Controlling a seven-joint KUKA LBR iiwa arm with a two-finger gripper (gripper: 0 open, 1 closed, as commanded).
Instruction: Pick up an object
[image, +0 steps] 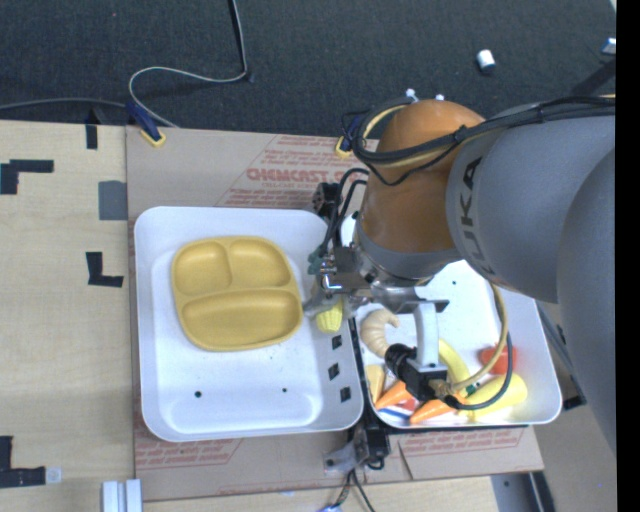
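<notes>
gripper (326, 283) just right of yellow divided plate (238, 292), above the wall between 2 bins | grasp state: cannot tell | targets: croissant toy (378, 328), banana (456, 364), farther right of plate, crowded | risk: descent likely clips wall or pinches 2 toys, slips

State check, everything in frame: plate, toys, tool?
yellow divided plate: right side up, flat in the left bin
croissant toy: lying loose in the right bin
orange toy: lying by the right bin's near rim
tool: low at the wall between the bins, open or shut can't tell
</notes>
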